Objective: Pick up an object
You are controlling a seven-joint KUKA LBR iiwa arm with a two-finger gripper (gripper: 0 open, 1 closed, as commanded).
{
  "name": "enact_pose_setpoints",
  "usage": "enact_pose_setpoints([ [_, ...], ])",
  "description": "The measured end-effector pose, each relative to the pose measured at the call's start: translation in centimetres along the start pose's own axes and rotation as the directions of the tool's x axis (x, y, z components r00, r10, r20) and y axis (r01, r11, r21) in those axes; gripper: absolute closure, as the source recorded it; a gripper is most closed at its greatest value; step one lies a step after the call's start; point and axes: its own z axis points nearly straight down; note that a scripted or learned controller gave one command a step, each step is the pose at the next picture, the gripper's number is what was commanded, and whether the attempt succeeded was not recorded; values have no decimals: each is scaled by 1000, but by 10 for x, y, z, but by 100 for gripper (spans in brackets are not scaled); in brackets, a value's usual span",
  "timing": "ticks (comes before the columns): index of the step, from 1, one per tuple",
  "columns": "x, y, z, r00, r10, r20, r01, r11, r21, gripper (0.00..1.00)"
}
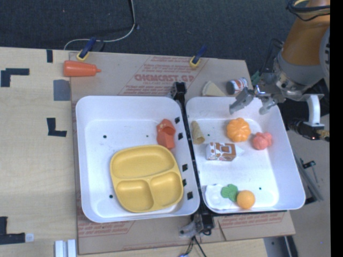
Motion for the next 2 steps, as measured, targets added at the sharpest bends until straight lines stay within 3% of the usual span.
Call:
enact_pose_setpoints([
  [1,-56,21,68,1000,4,2,-4,1000,4,0],
  [2,-67,41,186,1000,-1,3,1,1000,-2,0],
])
